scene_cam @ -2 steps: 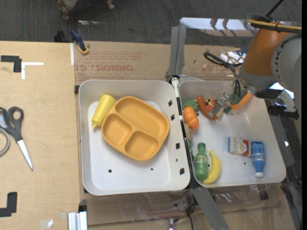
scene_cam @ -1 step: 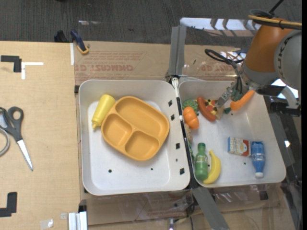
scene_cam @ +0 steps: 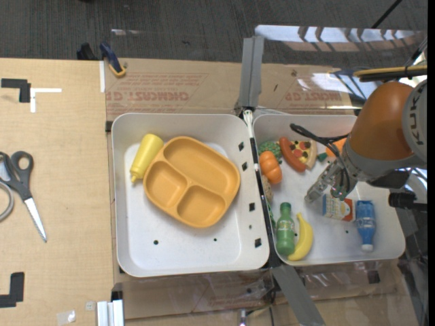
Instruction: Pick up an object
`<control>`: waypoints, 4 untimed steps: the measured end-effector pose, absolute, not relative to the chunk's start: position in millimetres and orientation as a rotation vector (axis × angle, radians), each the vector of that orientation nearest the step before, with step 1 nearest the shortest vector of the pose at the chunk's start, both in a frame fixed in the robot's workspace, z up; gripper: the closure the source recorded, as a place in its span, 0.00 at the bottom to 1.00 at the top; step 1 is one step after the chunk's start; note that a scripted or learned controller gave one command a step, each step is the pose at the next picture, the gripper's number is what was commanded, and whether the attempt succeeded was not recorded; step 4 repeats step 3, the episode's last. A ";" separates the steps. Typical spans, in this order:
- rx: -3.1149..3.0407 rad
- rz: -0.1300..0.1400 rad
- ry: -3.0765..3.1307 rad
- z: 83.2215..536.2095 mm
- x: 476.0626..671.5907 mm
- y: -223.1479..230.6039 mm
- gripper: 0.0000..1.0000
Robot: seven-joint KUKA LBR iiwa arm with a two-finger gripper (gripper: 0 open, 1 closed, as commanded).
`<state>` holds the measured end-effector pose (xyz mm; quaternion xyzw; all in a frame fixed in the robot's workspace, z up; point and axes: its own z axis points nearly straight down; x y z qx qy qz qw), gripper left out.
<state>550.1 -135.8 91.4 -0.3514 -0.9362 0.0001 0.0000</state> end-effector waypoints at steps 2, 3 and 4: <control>-1.201 -0.001 -2.907 256.3 631.2 -35.0 1.00; -1.473 0.003 -2.773 190.5 583.5 11.9 1.00; -1.473 0.003 -2.773 190.5 583.5 11.9 1.00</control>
